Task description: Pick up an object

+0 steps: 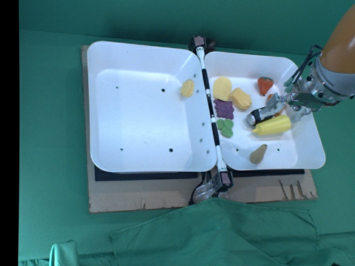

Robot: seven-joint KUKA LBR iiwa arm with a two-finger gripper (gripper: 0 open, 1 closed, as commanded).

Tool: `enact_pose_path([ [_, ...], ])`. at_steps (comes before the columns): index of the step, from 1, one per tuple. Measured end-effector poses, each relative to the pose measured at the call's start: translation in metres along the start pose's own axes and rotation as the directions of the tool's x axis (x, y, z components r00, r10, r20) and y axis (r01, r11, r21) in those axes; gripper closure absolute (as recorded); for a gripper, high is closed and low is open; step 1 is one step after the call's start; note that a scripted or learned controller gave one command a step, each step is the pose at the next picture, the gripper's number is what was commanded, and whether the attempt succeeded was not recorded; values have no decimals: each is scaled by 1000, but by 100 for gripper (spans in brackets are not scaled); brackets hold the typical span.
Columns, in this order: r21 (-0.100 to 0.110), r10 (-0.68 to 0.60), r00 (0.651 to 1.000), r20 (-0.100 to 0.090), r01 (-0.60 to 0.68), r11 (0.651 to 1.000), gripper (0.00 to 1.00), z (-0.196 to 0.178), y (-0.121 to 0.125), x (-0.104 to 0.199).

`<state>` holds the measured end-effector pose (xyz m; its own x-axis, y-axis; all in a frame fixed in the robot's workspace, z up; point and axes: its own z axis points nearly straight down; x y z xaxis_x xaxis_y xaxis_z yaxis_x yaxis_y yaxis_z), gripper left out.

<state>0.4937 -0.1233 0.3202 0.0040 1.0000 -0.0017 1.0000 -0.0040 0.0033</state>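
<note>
My gripper (279, 106) hangs low over the right bin (310, 154), near its right side. Just under it lies a long yellow piece (272, 126), and a dark, silvery part (260, 116) shows at the gripper's left end. A small orange item (271, 98) peeks out right beside the gripper. A red strawberry (265, 85) lies a little further back. To the left are a yellow piece (222, 87), an orange-yellow piece (241, 98), purple grapes (224, 108) and a green piece (225, 127). A tan cone (258, 153) rests near the front.
The left bin (111, 148) holds one small yellow item (187, 88) against its right wall. A black-and-white divider (209, 107) runs between the bins. Green cloth (222, 231) bunches up in front of the bench.
</note>
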Motion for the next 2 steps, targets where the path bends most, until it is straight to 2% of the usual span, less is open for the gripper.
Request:
enact_pose_path([
  [1, 5, 0, 1000, 0, 0, 1000, 0, 95, 40, -3],
  [2, -7, -5, 1000, 2, 6, 1000, 0, 135, 135, 10],
])
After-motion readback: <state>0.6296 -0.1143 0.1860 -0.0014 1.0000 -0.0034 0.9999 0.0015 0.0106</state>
